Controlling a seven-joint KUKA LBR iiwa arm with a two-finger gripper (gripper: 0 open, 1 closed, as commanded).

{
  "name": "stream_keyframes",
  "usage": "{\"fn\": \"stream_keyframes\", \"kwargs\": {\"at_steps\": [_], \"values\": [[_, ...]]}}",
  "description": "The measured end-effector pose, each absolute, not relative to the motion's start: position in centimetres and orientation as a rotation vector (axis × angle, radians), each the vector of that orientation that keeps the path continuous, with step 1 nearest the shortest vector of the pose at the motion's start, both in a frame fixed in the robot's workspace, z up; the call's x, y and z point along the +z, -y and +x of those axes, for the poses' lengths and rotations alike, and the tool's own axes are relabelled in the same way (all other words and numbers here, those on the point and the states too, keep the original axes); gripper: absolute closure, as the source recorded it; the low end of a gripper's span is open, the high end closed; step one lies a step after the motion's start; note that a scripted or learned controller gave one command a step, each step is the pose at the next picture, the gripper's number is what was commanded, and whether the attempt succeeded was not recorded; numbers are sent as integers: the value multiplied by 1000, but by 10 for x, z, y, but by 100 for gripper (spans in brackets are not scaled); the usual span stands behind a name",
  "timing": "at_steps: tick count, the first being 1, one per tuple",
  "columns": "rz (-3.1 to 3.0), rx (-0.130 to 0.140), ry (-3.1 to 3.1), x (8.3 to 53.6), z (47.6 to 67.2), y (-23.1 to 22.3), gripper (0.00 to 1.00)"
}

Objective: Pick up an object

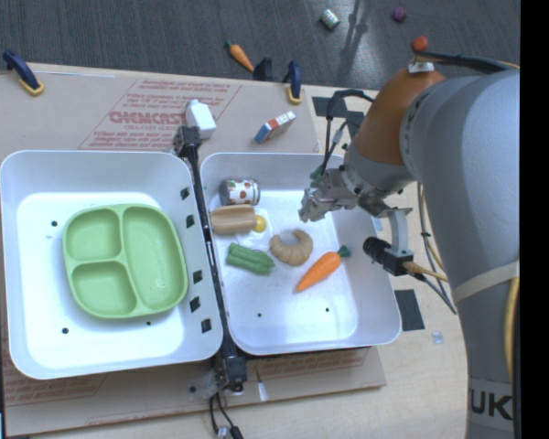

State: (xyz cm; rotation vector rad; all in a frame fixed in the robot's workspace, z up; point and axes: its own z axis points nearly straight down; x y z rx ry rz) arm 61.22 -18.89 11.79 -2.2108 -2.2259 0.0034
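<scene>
Two white bins on cardboard; arm's gripper, finger state unclear, hangs just right of a curved tan croissant.

Arm over right bin; carrot, croissant inside.

We list: white bins, smooth glossy plastic; green tray, matt plastic; board, printed cardboard; floor, rough dark carpet.

One fixed camera looks down at a slant (from above) on both bins.
</scene>
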Motion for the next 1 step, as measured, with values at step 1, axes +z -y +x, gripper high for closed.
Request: {"fn": "stream_keyframes", "kwargs": {"at_steps": [1], "values": [[-2216,0,2226,193,566,211,100]]}}
